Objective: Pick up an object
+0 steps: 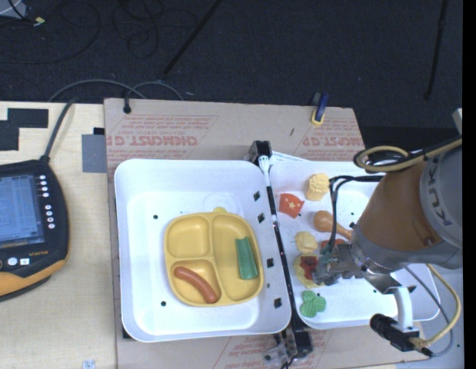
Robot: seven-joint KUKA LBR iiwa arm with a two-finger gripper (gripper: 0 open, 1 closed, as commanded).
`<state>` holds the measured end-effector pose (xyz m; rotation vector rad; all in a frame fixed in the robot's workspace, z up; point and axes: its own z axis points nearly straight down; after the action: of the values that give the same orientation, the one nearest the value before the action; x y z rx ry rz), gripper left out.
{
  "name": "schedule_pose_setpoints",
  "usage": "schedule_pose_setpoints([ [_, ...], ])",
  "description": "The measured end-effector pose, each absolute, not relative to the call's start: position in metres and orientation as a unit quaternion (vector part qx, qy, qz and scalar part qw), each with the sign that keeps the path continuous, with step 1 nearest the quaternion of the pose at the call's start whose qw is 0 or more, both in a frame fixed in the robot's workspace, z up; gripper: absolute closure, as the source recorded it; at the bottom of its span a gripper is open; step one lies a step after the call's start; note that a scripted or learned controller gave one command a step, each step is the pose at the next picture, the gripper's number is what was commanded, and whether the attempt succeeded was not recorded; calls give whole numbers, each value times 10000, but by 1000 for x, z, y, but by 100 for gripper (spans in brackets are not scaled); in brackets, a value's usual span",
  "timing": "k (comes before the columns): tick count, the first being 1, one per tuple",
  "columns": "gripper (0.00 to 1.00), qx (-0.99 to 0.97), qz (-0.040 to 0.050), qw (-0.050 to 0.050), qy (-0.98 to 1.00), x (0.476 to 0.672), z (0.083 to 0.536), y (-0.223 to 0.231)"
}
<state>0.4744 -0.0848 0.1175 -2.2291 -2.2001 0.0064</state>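
Low in the right bin (422,310), arm (403,221) reaching from the right, jaws down among a cluster of toy food (307,256); cannot tell whether apart or together. Nearby: yellow corn (318,185), red piece (291,204), green piece (313,304). In the left bin (138,252), yellow divided plate (184,241) with sausage (196,283) and green block (246,257).

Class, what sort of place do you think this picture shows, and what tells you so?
Probably a robotics lab bench: a robot arm over white bins of toy food, a control pendant beside them, and loose cables behind.
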Motion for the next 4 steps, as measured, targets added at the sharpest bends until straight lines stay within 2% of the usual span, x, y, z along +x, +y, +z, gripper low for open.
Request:
schedule_pose_setpoints([
  [1, 100, -7135, 26, 62, -7006, 474, 127, -86],
  [2, 100, -7026, -35, -4, -7115, 522, 191, 21],
  [3, 100, -7065, -34, -15, -7077, 476, 305, 22],
  [4, 100, -7075, 17, 0, -7067, 568, 245, -7],
])
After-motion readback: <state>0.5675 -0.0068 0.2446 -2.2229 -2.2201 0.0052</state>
